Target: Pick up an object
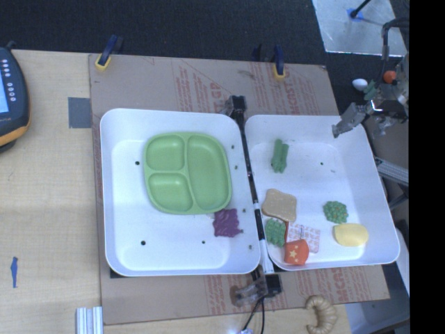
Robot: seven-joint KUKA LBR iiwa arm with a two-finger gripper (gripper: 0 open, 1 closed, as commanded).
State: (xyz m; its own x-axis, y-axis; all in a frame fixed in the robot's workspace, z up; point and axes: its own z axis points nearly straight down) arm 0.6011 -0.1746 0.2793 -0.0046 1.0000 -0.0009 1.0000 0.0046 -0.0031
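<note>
Jaws (345,122) hover over right bin's (361,186) far corner, arm cut off.

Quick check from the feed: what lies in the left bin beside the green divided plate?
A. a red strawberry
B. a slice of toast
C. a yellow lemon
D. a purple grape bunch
D: the purple grape bunch lies in the left bin, just off the green divided plate.

Honestly nothing here is properly readable. The brown cardboard sheet (208,89) under the two bins has red printed lettering running diagonally around 12 o'clock and again down at 5 o'clock, but it's too blurry to make out. The handheld pendant (10,96) at 9 o'clock has tiny buttons, with illegible markings.
</note>
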